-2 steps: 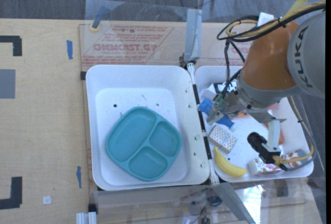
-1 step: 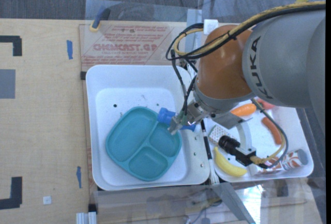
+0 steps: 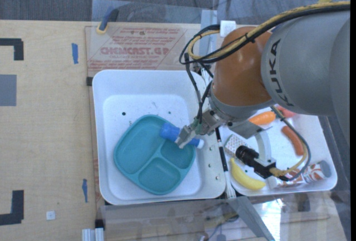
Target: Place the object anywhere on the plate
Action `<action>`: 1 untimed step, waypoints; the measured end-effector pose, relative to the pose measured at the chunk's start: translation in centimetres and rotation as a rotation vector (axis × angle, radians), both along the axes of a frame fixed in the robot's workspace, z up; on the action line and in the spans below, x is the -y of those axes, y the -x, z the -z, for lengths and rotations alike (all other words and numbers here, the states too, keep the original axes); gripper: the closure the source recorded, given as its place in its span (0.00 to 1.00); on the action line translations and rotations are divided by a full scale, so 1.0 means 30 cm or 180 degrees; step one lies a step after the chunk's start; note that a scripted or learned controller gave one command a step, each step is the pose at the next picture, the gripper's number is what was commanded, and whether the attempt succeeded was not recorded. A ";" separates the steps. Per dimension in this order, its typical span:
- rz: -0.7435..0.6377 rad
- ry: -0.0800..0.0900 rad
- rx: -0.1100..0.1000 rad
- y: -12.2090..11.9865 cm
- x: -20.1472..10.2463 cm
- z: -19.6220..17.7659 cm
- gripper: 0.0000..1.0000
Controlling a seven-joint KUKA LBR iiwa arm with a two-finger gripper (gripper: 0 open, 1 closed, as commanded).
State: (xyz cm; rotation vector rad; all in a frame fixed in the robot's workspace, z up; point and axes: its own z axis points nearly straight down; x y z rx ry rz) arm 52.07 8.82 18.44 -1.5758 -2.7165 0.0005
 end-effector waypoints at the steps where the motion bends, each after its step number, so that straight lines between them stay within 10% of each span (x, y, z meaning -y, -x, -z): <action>1: 0.0432 -0.0011 0.0047 0.112 -0.044 0.288 0.00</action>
